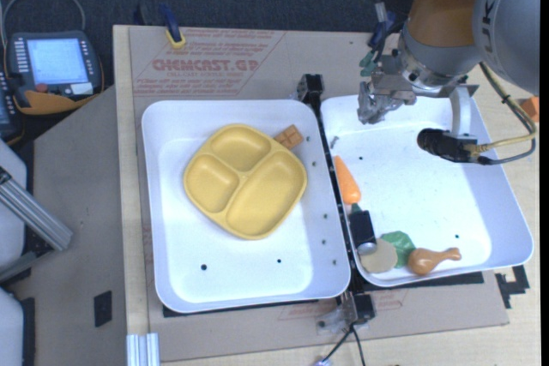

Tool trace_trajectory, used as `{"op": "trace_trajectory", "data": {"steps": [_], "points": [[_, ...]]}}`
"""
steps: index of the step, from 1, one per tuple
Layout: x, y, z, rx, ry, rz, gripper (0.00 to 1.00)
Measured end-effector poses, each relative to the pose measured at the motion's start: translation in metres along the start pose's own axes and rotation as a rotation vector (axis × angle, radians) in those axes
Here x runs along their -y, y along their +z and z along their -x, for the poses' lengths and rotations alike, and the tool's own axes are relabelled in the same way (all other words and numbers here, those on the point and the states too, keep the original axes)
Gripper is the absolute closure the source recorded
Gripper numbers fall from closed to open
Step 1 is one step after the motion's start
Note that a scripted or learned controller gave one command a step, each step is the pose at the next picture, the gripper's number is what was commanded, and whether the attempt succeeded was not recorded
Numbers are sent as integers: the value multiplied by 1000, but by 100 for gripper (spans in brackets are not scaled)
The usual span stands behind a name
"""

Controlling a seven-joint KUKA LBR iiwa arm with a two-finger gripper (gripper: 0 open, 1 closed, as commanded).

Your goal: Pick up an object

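Observation:
My gripper (375,112) hangs over the far left corner of the right bin (480,210), with nothing visible in it. An orange carrot (346,179) lies by that bin's left wall, below the gripper and apart from it. Further toward the front sit a black block (361,226), a round beige piece (377,257), a green item (398,242) and a brown chicken drumstick (431,258). The left bin (171,253) holds a yellow divided plate (245,180) with a small brown block (289,136) at its upper right edge.
A black clamp (309,87) sits at the far end of the divide between the bins. A cardboard sheet (214,56) lies under both bins. A teach pendant (53,69) rests off the bench at the left.

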State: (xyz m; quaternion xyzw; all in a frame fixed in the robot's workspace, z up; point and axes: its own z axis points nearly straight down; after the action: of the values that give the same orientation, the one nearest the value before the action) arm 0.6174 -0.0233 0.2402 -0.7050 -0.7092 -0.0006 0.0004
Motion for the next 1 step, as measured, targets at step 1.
{"op": "trace_trajectory", "data": {"steps": [1], "points": [[3,1,-52,-1,0,-3,100]]}}
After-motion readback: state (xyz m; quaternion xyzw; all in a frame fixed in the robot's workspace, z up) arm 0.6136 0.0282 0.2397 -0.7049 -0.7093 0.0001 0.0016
